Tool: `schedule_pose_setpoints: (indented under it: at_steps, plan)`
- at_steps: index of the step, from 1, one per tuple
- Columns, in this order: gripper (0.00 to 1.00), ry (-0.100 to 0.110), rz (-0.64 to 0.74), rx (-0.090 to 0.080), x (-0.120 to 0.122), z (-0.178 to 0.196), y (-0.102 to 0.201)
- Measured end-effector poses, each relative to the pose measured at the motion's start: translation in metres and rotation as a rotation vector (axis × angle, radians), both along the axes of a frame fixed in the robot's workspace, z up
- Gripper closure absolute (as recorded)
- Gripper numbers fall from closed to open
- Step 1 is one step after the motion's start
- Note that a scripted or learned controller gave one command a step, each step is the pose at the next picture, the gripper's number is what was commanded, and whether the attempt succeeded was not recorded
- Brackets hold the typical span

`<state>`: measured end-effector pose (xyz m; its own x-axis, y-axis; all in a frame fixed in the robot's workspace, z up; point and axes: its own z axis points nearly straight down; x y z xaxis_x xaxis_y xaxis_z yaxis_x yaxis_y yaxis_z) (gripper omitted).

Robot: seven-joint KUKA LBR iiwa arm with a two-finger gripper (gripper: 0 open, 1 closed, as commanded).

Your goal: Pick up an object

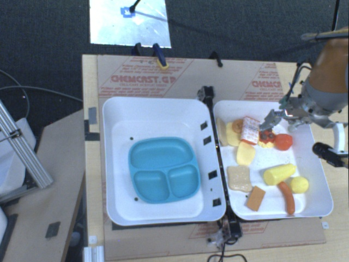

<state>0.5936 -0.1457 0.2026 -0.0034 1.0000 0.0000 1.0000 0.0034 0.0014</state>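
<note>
The right bin (322,203) holds several toy foods. Among them are a red-and-white packet (250,130), a red tomato (283,142), a yellow wedge (246,154), a bread slice (239,178), a yellow cylinder (279,173), a lemon (299,184), a sausage (287,197) and an orange block (255,198). My gripper (268,129) reaches in from the right and hangs low over the bin's back part. Its tip is just above a small orange-red piece (266,139) lying between the packet and the tomato.
The left bin (117,124) holds a blue divided plate (163,169). A black divider (214,146) separates the two bins. The arm's wrist (327,86) stands over the right bin's back right corner. A black part (330,154) juts in at the right edge.
</note>
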Motion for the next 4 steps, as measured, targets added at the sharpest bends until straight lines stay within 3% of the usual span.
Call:
schedule_pose_setpoints:
  at_steps: [1,2,3,4]
  plan:
    - [0.00,0.008,-0.004,0.001,-0.017,-0.104,-0.021]
    - [0.00,0.007,-0.003,0.003,-0.077,-0.120,0.004]
    - [1.00,-0.004,-0.002,-0.001,-0.073,-0.107,0.002]
    - [1.00,-0.005,0.006,0.001,-0.067,-0.014,0.080]
